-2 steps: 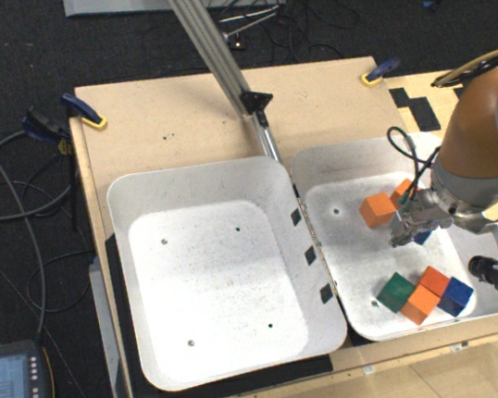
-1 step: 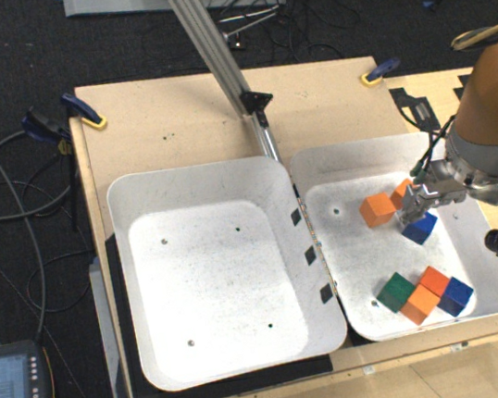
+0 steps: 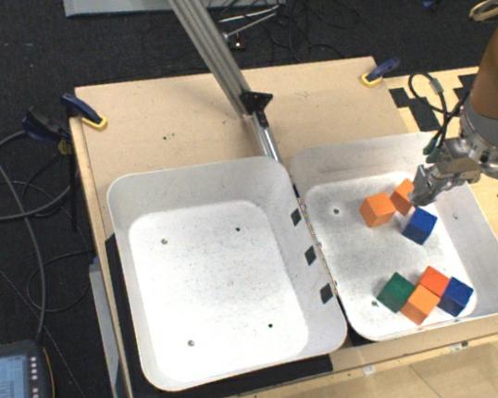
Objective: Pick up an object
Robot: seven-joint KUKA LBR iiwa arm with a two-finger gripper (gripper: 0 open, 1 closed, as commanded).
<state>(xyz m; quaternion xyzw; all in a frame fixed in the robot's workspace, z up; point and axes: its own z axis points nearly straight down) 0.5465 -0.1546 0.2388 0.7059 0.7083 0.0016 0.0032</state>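
Nearest the camera, in the right bin (image 3: 479,232), a cluster: green block (image 3: 396,292), two orange blocks (image 3: 421,304) touching it, a blue block (image 3: 456,296) beside them. Further back lies another blue block (image 3: 419,225), just below the gripper (image 3: 422,191). An orange cube (image 3: 378,209) sits just left of the gripper, and a second orange piece (image 3: 404,192) is right against it. Whether the jaws are wide or closed, I cannot tell.

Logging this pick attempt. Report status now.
End effector low over right bin, grip state unclear. Blue block just below it, orange block beside. Four more blocks clustered at the bin's near edge.
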